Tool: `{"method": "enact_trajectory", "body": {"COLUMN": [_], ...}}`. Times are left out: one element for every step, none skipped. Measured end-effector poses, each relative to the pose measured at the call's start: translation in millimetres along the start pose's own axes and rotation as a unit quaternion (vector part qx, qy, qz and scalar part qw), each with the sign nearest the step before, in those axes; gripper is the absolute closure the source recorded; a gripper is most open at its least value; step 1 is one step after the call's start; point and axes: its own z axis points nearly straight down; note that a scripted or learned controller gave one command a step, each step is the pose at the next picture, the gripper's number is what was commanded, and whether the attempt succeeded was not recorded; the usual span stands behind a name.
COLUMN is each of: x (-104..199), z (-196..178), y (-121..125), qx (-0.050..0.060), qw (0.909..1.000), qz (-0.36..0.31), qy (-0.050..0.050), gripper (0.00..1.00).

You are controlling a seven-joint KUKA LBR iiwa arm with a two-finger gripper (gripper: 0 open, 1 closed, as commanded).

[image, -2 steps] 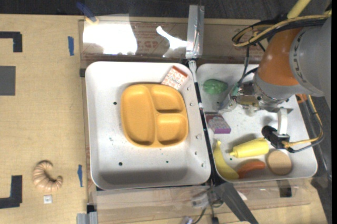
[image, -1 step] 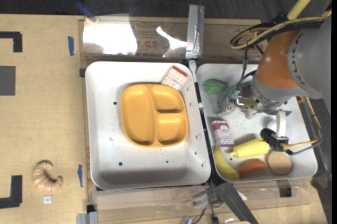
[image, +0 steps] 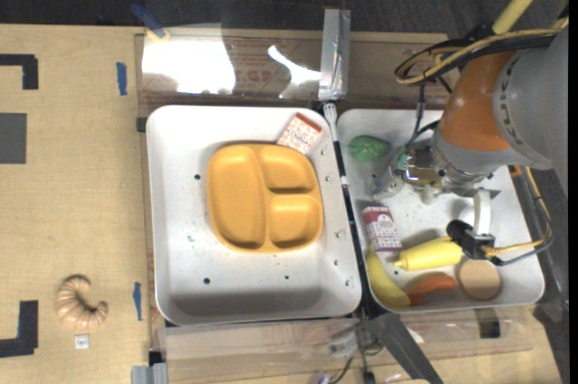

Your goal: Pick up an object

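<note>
The gripper (image: pixel 424 179), whose grip state I cannot tell, is hovering; the green lump (image: pixel 368 147) beside it seems easiest.

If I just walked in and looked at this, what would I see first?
Probably the big yellow-orange divided plate sitting in the middle of the left white bin. Next, the grey robot arm with its orange band reaching in over the right white bin, where a banana, a yellow bottle and a green lump lie. A curled, shrimp-like toy sits alone out on the cardboard at the lower left.
</note>
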Motion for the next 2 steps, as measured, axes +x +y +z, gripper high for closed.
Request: {"method": "enact_trajectory", "body": {"x": [-33.6, -29.8], "z": [-8.4, -39.1], "y": [-10.3, -28.0], "qx": [0.003, 0.002], "qw": [0.9965, 0.9955], "qz": [-0.083, -0.095], "qy": [0.001, 0.001], "gripper": [0.0, 0.0]}}
